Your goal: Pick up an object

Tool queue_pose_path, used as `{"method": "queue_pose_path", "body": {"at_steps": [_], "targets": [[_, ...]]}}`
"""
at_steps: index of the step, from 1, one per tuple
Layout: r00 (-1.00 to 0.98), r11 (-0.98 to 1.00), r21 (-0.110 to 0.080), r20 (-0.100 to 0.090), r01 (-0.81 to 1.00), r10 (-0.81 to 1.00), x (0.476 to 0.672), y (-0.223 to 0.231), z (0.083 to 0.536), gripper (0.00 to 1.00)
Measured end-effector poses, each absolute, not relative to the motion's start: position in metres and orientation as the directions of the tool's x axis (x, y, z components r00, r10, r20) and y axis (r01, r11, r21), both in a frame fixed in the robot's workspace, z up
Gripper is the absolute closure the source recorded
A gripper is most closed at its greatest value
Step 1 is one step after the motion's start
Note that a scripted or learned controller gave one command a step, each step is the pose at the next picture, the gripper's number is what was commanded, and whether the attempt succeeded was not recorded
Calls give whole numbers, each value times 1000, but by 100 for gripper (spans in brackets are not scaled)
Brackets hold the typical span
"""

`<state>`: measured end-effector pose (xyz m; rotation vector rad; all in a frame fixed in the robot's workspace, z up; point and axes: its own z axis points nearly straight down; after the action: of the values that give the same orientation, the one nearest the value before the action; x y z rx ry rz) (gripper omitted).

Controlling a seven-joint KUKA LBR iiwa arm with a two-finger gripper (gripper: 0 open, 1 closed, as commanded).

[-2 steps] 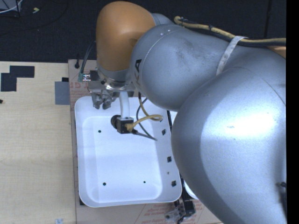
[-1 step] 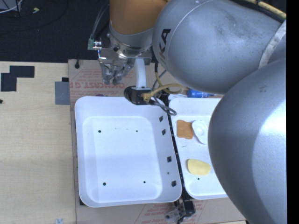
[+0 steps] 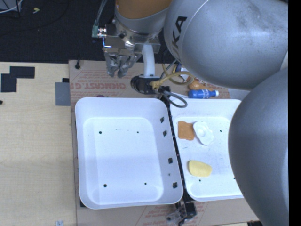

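The gripper (image 3: pixel 119 68) hangs near the top of the frame, a little left of centre, over the brown board beyond the far rim of the left bin (image 3: pixel 87 154). Its two dark fingers (image 3: pixel 113 66) point down and sit pressed close together, with nothing between them.

The things to pick all lie in the right bin (image 3: pixel 218 192), well apart from the fingers — lower and to the right of them. An orange-brown piece (image 3: pixel 186 131) lies in the upper left part of that bin, and a white lump (image 3: pixel 203 133) sits just beside it on its right, touching or nearly so. A yellow piece (image 3: pixel 200 168) lies below these two, nearer the bottom rim of the bin.

Above the right bin, on the board, a blue and white bottle (image 3: pixel 203 94) lies on its side, with an orange object (image 3: pixel 196 84) partly hidden just above it. A black cable loop (image 3: pixel 176 100) curls across the corner where the two bins meet.

The grey arm (image 3: pixel 225 36) fills the upper right of the frame — its orange band (image 3: pixel 138 4) shows directly above the gripper.
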<state>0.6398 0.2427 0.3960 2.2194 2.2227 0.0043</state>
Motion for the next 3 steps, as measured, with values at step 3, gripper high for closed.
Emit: {"method": "queue_pose_path", "body": {"at_steps": [3], "targets": [[-3,3,3,2,1000,1000,550,224,529,100]]}}
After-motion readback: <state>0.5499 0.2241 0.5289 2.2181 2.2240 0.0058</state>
